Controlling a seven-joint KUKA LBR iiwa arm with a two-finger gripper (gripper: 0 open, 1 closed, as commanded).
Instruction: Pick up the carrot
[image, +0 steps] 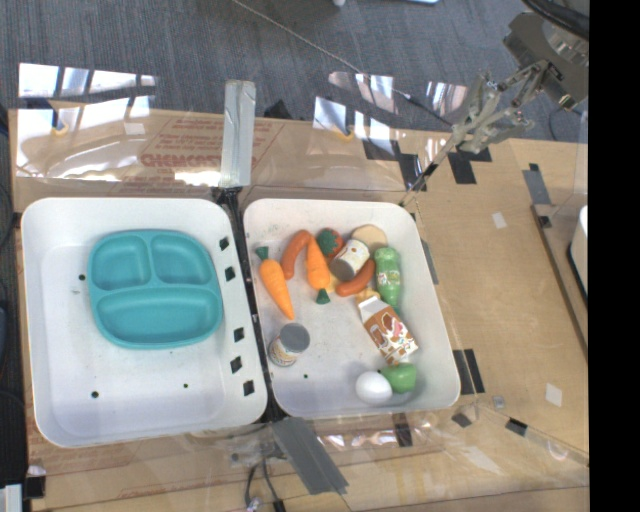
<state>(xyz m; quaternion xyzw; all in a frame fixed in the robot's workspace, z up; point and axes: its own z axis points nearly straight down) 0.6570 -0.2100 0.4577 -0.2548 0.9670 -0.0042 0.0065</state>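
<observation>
**A:** What does the scene show, and where is the carrot?

**B:** Two shallow white bins sit side by side on a tabletop. The left bin holds a teal divided plate. The right bin holds toy food. There are two carrots: the clearer carrot lies at the left of that bin, near the wall shared with the left bin, leaves toward the top of the frame and tip toward the bottom. A second carrot lies just right of it, beside an orange sausage shape.

**A:** Where is the end effector?

**B:** The end effector hangs in the upper right of the frame, above the tabletop and outside the bins, well apart from the carrot. I cannot tell how wide it stands, and nothing is visibly in it. It looks parked clear, likely so the bins stay open to view.

**A:** Is there room to reach in?

**B:** Some. The left carrot has bare bin floor on its right lower side, toward a small tin can. Its left side sits near the bin wall, so that edge is tight. The second carrot is crowded by a can and neighbours, so it seems harder to grip.
</observation>
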